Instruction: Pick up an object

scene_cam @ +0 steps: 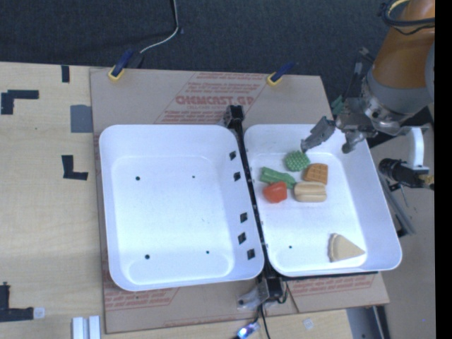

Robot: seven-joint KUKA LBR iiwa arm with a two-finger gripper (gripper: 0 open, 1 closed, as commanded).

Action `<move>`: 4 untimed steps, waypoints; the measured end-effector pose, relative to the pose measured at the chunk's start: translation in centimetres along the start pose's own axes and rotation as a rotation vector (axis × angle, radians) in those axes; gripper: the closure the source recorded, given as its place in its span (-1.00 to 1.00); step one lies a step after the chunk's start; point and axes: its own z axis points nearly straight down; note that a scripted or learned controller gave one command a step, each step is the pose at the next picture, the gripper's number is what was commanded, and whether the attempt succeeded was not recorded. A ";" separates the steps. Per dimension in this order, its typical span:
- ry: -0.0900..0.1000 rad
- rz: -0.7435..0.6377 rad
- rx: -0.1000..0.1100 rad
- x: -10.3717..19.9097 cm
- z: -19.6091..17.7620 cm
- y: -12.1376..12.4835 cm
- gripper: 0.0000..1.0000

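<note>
The end effector (329, 138), fingers spread, hovers near the green toy vegetable (297, 160): probably light, rigid plastic; pinch its sides.

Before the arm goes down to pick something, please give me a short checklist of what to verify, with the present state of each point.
1. Gripper is open and holds nothing: ok, the jaws stand apart with nothing between them.
2. Gripper is over the right bin: ok, near its far edge.
3. A target lies close under the gripper: ok, the green round piece is nearest.
4. Target has free space around it: not ok, the waffle piece and the green bean crowd it.
5. An easier target exists: ok, the tan wedge lies alone near the front edge.
6. Height above the pieces: cannot tell.
</note>
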 end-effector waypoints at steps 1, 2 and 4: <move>-0.003 -0.006 -0.021 4.5 -15.1 6.7 -1.00; 0.000 -0.001 -0.011 5.1 -23.2 1.0 -1.00; -0.002 0.001 -0.003 2.0 -26.9 -7.7 1.00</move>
